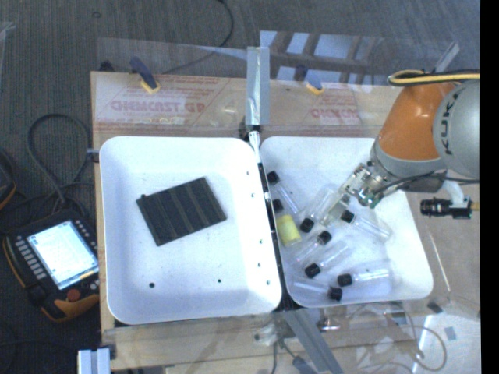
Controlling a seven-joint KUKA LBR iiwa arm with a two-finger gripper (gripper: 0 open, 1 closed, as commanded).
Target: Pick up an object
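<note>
Clear plastic vials (327, 244) – black caps, right bin (413, 283), gripper (360, 191) grip unclear

The desk (109, 104) carries two shallow white bins side by side, touching along their inner rims. The left bin (117, 209) and the right bin (413, 279) rest directly on its brownish top, printed with faded red lettering.

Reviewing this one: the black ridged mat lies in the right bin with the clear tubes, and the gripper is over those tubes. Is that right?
Not quite. The camera view shows the black ridged mat lying alone in the left bin, not the right one. The rest holds: the clear tubes lie in the right bin, and the gripper is over them.
</note>
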